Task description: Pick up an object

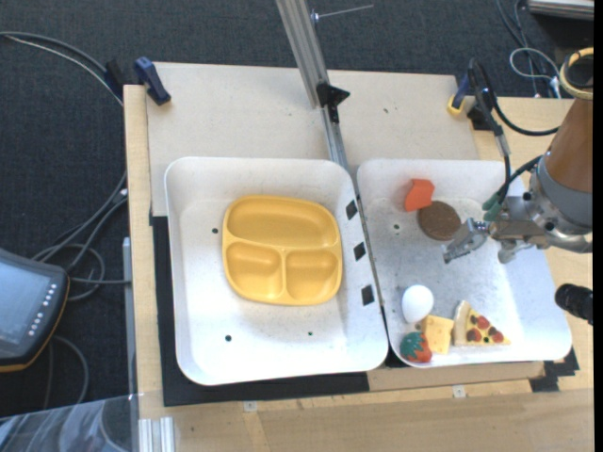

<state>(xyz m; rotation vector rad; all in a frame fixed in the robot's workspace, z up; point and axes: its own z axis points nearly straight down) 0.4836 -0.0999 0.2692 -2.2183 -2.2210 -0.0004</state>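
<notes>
One tool (468, 236) hangs in the right bin (537, 281), prongs apart, gripping nothing; brown disc (439, 221) lies just beside it, bin-centre side.

Your arm (573, 163) shows an orange-brown band over a rounded grey wrist section with a paler grey ring beneath it. A black cable (509, 149) loops along its side, with a small green fitting where it meets the wrist. The hand (464, 243) is bare grey metal, angular and blocky, ending in slim, dull silver fingers (460, 249).
</notes>
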